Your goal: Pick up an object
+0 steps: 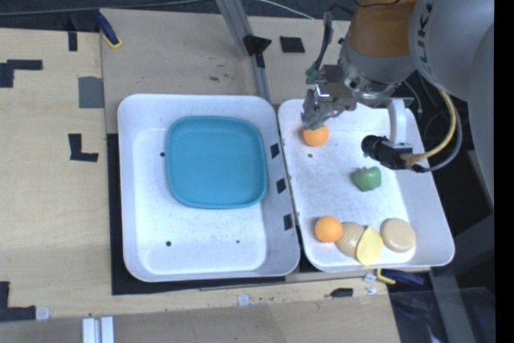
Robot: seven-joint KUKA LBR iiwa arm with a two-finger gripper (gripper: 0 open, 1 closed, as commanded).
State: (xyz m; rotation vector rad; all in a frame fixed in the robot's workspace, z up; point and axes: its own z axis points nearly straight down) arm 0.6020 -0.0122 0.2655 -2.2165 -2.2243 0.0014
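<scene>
The end effector (319, 118) hangs over the right bin (418, 197), at about 11 o'clock in it. It sits right on top of an orange ball (316, 136). I cannot tell if it is spread or pinching. The left bin (144, 197) holds a blue plate (215, 161).

You see two white bins (132, 173) on a pale wood-toned surface (48, 173) marked with black tape. The left bin holds a plain turquoise plate (215, 161). In the right: two orange balls (315, 136), a green piece (368, 179), a yellow wedge (369, 247) and beige rounds (397, 234). The arm (401, 4) is grey with orange.
</scene>
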